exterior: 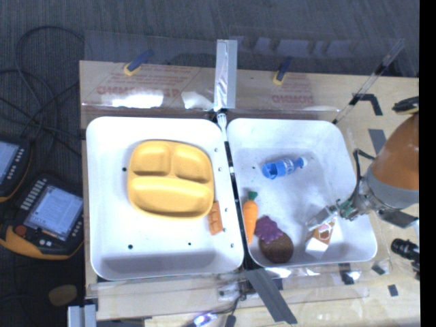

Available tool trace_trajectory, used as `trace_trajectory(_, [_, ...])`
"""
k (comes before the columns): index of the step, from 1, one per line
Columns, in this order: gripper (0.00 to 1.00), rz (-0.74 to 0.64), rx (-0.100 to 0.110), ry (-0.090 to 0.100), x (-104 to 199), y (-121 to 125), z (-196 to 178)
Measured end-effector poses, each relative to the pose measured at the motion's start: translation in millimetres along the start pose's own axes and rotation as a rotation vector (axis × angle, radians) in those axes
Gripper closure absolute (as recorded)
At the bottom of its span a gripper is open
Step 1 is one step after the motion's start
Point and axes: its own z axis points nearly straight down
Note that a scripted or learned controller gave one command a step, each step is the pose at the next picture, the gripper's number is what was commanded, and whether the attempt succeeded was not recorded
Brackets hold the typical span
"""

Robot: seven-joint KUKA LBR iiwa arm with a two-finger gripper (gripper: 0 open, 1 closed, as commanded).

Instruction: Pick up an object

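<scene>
The right bin [300, 131] holds a blue bottle [281, 167] lying on its side, an orange carrot [250, 213] by the left wall, purple grapes [270, 229] on a brown round item [278, 248], and a small white and brown carton [321, 236]. My gripper [328, 216] reaches in from the right and sits low at the bin's front right, just above and touching or nearly touching the carton. The view shows nothing lifted.
The left bin [109, 251] holds a yellow divided plate [169, 178] and a small orange piece [215, 218] against its right wall. The grey and orange arm [398, 172] hangs over the right bin's right rim. Cables and a pendant lie left of the bench.
</scene>
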Motion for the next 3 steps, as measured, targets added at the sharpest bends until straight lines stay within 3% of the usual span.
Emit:
trace_trajectory(1, [0.0, -0.061, -0.013, 0.004, -2.1, 6.3, 18.5])
trace_trajectory(2, [0.0, -0.143, -0.01, -0.008, -7.7, 45.8, 22.6])
trace_trajectory(3, [0.0, -0.205, -0.01, -0.012, -15.4, 149.4, 23.3])
